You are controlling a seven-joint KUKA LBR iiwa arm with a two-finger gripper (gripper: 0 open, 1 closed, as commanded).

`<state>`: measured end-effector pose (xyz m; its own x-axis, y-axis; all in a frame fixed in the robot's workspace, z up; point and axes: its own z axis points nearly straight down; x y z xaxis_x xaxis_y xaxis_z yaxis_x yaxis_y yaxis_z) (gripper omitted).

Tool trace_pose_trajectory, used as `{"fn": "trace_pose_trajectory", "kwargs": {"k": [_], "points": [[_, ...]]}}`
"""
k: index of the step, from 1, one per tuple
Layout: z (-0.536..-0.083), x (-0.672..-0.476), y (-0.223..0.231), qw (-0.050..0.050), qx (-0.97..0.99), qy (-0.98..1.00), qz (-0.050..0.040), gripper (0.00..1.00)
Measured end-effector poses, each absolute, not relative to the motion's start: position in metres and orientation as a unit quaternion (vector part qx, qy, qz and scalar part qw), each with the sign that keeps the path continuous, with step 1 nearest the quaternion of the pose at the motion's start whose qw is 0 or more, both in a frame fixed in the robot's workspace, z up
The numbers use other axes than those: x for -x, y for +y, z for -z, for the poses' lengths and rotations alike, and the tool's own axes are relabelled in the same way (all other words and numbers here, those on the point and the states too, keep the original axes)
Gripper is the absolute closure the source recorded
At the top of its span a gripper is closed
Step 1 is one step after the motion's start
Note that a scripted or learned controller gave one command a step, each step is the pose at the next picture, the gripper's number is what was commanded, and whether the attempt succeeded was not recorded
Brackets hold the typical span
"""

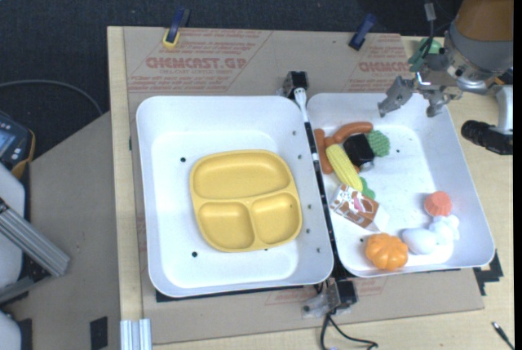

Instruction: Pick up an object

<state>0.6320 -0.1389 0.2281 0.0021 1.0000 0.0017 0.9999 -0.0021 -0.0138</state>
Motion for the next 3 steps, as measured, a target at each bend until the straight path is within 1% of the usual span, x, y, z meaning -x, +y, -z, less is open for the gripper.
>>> {"fn": "trace_pose_trajectory", "kwargs": {"k": [1,2,3], "points": [[-0.237,-0.635,-0.139,0.0,0.707,-0.707,0.0003,0.0],[-0.174,-0.635,-0.14,0.002,0.707,-0.707,-0.0017,0.0],[-0.131,-0.633,-0.136,0.002,0.707,-0.707,-0.0013,0.0]]}}
